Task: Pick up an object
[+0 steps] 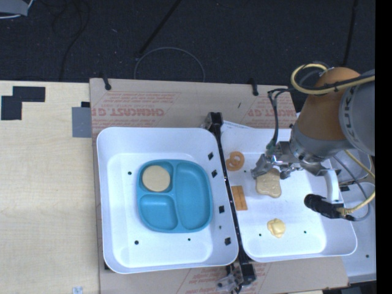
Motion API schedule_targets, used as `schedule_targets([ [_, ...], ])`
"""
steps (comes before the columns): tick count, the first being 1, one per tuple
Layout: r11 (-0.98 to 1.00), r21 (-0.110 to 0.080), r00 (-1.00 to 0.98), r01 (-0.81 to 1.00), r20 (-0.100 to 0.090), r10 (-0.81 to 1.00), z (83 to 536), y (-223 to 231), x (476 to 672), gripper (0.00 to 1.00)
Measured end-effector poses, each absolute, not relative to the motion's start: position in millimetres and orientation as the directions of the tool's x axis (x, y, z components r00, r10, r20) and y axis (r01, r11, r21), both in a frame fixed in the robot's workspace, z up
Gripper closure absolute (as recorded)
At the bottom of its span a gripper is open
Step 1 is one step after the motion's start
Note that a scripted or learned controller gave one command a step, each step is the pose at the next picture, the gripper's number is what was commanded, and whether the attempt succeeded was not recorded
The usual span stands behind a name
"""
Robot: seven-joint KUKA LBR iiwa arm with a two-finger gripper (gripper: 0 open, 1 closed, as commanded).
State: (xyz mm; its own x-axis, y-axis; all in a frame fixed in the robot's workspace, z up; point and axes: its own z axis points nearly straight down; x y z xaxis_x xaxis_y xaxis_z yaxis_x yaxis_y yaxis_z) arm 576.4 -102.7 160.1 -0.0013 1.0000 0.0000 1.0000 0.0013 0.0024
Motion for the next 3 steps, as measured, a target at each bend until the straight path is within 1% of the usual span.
schedule_targets([
  [1, 0.001, 0.004, -0.001, 1.000, -0.001, 1.000, 224, -101, 576.6, 1.00],
  [2, 0.001, 0.001, -0.001, 1.000, 0.000, 1.000, 254, -103, 577.1, 1.00],
  [3, 0.003, -0.004, -0.003, 1.000, 0.002, 1.000, 242, -55, 579.8, 1.00],
])
